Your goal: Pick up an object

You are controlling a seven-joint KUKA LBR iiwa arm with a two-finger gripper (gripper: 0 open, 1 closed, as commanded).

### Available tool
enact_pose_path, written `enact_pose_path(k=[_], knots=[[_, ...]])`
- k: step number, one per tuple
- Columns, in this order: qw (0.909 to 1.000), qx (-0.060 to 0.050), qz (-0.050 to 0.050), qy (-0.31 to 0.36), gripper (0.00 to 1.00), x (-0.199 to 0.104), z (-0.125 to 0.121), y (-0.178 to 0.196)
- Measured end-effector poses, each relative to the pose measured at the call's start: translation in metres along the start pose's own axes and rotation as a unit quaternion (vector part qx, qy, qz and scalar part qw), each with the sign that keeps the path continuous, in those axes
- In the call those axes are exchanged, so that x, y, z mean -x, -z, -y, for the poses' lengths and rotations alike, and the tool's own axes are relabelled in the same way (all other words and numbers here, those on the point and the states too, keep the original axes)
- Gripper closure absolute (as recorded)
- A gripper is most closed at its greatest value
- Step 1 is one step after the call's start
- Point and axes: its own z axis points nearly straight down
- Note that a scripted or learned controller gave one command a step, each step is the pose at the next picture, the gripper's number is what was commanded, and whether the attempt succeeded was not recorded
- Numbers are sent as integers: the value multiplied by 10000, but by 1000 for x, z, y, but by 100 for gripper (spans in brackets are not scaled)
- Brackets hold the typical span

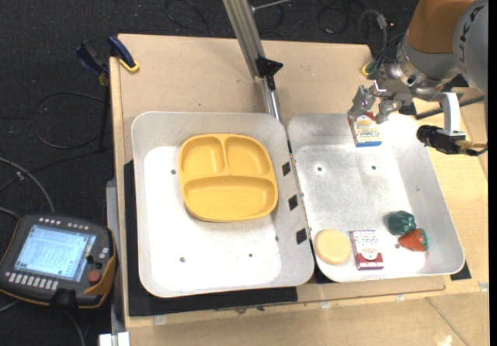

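Note:
My gripper (371,106) hangs over the far edge of the right bin (435,205), on the grey arm with its orange band at the upper right. Directly below it is a small white carton with blue and orange print (366,133), its top touching or just under the gripper; I cannot tell whether it is gripped or resting on the bin floor. Along the bin's near edge lie a pale yellow disc (332,247), a small red-and-white box (366,250), a green object (401,221) and a red object (415,240).
A yellow divided plate (227,178) lies in the left bin (155,205). A slanted metal pole (245,22) meets the bench between the bins' far corners. A teach pendant (54,259) sits off the bench at the lower left. A black part (443,137) juts beside the arm.

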Motion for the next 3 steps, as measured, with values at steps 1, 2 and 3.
enact_pose_path(k=[1,2,3], knots=[[10000,-9,-4,2,100,0,-2,43],[10000,-46,-17,28,100,-51,14,45],[10000,-53,-18,28,100,-100,30,42]])
